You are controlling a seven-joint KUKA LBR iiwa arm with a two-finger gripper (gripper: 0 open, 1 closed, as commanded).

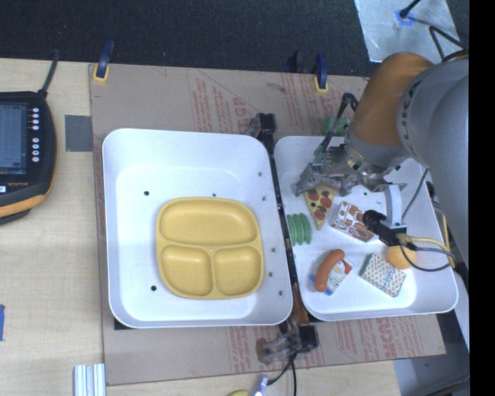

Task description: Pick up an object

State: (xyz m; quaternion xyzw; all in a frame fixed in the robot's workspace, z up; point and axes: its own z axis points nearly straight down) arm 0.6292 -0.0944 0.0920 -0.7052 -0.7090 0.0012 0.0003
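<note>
I see the hand low in the right bin, above the pizza slice.

I cannot tell how the hand stands, and I see nothing held in it. In the same bin lie a green piece by the left wall, a snack packet, a hot dog, a patterned box and a yellow thing, all apart. The left bin holds a yellow tray. On the table, far left, rests a pendant.
</note>
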